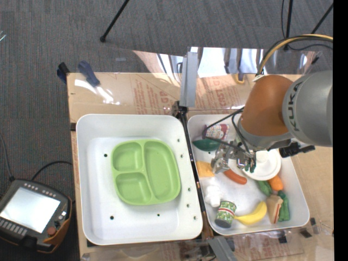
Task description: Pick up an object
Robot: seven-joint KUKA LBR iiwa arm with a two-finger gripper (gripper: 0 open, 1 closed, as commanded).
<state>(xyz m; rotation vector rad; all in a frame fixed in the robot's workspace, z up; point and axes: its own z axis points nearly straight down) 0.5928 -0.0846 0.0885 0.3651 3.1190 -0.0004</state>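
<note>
Grey carpet, cardboard bench; metal tool [232, 161] over cluttered white bin [300, 197], grip state unclear.

Toy food [236, 176] cluttered, right bin [302, 200]

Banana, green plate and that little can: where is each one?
banana [252, 216], camera view, middle of its curved body
green plate [145, 171], camera view, its large compartment
can [225, 213], camera view, its green side wall
</note>
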